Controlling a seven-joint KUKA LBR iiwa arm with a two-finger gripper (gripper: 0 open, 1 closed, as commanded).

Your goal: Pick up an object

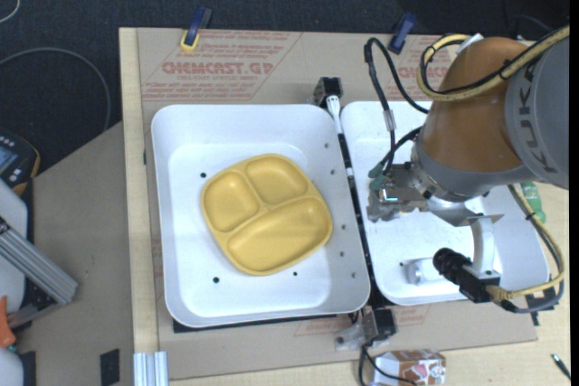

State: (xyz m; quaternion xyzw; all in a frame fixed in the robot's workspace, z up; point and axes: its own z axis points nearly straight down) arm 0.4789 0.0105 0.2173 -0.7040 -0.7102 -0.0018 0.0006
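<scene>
- A counter (pixel 226 50), covered by a brown printed board, carries two shallow white bins side by side, seen from above at a slant.
- The arm (pixel 479 122), grey with an orange band, reaches in from the right and hangs over the right bin (pixel 407 280), hiding much of its floor.
- The left bin (pixel 181 285) is the more open of the two, with a few small dark dots on its white floor.
- A yellow tray (pixel 265 212) with three sections lies flat near the middle of the left bin, apart from every wall. It appears to be the one object there is to pick up.
- The hand (pixel 391 194) sits low over the right bin, close to the wall the bins share, well apart from the tray. Its metal parts are tangled in view with cables, so I cannot tell whether it is spread or pressed together, and nothing can be seen in it.
- What could go wrong, as a judgement: closing where it is now, the hand would likely grasp nothing, as no object shows beneath it.
- Reaching the tray means crossing the shared wall, which the hand could clip if it stays low.
- The tray is wide, smooth and shallow, so the hand could slip off its rim.
</scene>
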